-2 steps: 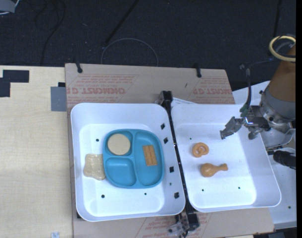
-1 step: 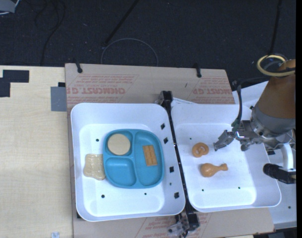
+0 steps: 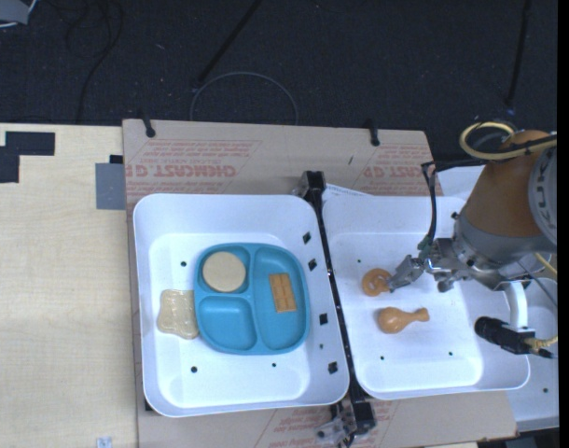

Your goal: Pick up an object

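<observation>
Closest to me, along the bottom of the view, I see the front rims of the two white bins and a black clamp [image 3: 345, 425] where they meet. In the right bin [image 3: 424, 376] a tan toy drumstick [image 3: 400, 319] lies on its side on the floor, fat end to the left and thin end pointing right. Just behind it sits an orange ring-shaped piece, like a small pretzel [image 3: 375, 281], a little to the left. The two pieces are close but I read them as apart.

The gripper [image 3: 417, 268] hangs low over the right bin, just to the right of the pretzel, with its metal tip pointing left toward it. I cannot tell whether the jaws are parted or closed, and I see nothing between them. The grey arm with its orange band [image 3: 504, 199] comes in behind it from the right.

In the left bin [image 3: 163, 371] a blue divided tray [image 3: 252, 299] rests on the floor. A round tan cookie [image 3: 223, 272] sits in its upper left compartment and a brown rectangular cracker [image 3: 283, 293] in the right one. A pale yellow piece of toy food [image 3: 178, 313] lies against the tray's left edge.

Farther back, a cardboard sheet [image 3: 266, 161] with red print lies under both bins, and beyond it dark carpet [image 3: 266, 45] with cables.
</observation>
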